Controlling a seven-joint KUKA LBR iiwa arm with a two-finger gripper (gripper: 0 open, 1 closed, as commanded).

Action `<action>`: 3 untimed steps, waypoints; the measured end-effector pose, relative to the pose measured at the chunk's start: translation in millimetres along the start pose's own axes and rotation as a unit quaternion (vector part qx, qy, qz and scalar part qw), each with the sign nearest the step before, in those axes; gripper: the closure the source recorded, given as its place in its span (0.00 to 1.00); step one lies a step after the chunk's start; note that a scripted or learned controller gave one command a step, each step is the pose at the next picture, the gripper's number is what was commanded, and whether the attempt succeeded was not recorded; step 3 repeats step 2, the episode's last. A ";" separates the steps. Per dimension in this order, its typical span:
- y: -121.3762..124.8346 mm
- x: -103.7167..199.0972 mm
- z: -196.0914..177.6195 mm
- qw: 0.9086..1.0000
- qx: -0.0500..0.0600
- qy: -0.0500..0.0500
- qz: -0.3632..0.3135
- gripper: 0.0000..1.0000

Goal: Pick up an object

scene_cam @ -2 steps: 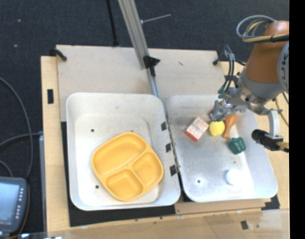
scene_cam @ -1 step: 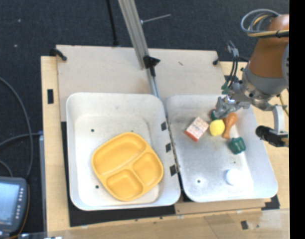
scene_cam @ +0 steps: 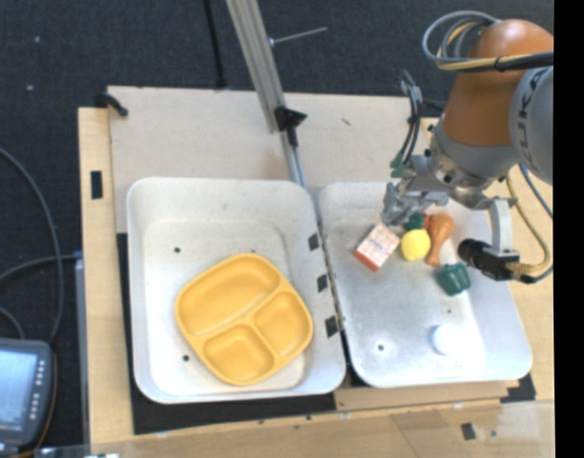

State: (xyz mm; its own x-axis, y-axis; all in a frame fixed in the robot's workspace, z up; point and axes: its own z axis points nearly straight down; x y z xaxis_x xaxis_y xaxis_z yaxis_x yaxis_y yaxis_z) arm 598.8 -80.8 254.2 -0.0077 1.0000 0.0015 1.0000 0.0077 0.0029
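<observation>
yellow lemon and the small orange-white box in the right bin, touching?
Cannot tell. In the camera view the lemon sits right beside the box, edges meeting or nearly so; no plain gap or contact shows at this resolution.

Objects lying in my right-hand bin [scene_cam: 483, 351]: orange-and-white carton [scene_cam: 376, 247], tilted, near the bin's upper left; yellow lemon [scene_cam: 415, 245] just beside it; orange drumstick-shaped piece [scene_cam: 439, 232]; dark green piece [scene_cam: 453, 279]; white round piece [scene_cam: 445, 340] nearer the bin's front edge.

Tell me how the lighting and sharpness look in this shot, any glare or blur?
Camera view: even, soft light with faint shadows; the white ball nearly washes out against the right bin; mild softness overall; the yellow tray reads clearly.
</observation>
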 end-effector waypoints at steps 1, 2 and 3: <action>-0.1 57.3 -7.7 1.000 0.000 0.000 0.000 1.00; 4.0 115.9 -3.6 1.000 0.001 0.000 0.000 1.00; 4.0 115.9 -3.6 1.000 0.001 0.000 0.000 1.00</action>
